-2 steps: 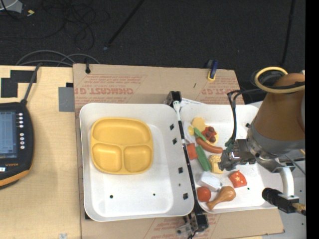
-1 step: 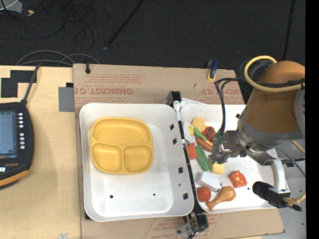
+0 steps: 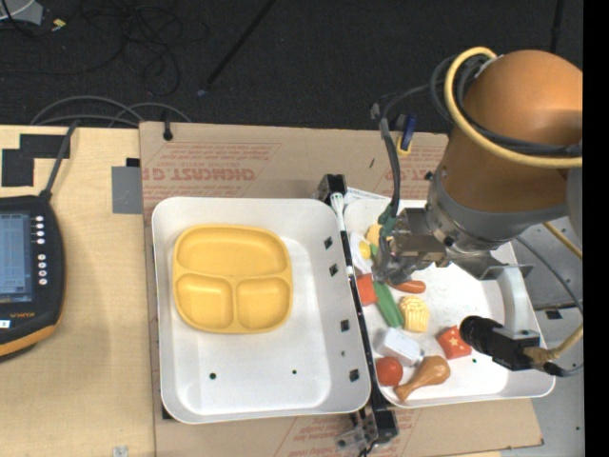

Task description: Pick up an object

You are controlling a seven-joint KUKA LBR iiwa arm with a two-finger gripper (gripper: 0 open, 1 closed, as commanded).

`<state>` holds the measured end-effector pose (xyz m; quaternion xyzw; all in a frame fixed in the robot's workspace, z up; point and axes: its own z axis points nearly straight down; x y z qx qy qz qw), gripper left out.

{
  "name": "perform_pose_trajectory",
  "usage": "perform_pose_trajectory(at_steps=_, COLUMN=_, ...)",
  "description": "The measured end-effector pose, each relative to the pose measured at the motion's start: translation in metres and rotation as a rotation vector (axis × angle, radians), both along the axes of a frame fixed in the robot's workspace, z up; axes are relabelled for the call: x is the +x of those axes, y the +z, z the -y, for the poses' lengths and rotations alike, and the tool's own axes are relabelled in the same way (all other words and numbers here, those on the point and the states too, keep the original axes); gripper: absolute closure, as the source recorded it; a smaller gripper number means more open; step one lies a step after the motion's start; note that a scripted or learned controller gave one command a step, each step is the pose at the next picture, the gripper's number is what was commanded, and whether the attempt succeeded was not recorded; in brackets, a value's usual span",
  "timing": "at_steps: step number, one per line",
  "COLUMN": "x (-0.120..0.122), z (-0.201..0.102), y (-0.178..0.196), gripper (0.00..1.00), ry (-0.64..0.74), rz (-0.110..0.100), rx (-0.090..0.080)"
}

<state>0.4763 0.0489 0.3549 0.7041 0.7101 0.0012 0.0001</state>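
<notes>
In the left white bin (image 3: 190, 369) lies only a yellow three-compartment plastic plate (image 3: 231, 278), apart from the work. In the right white bin (image 3: 495, 374) the tool (image 3: 392, 267) is low among the toy food, just above a green plastic vegetable (image 3: 386, 305) and beside a yellow toy corn cob (image 3: 414, 313). Whether it is apart or together I cannot tell. Nothing looks lifted yet; the grasp and the lift appear to remain.

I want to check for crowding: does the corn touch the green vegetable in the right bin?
Touching. In the camera view the corn lies against the right side of the green vegetable, with no gap visible between them.
</notes>
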Motion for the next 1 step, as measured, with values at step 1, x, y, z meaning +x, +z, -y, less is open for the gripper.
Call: perform_pose_trajectory(at_steps=1, x=0.0008, z=0.0035, y=0.0995, gripper=1.0, ry=-0.007, rz=0.005, rx=-0.001)
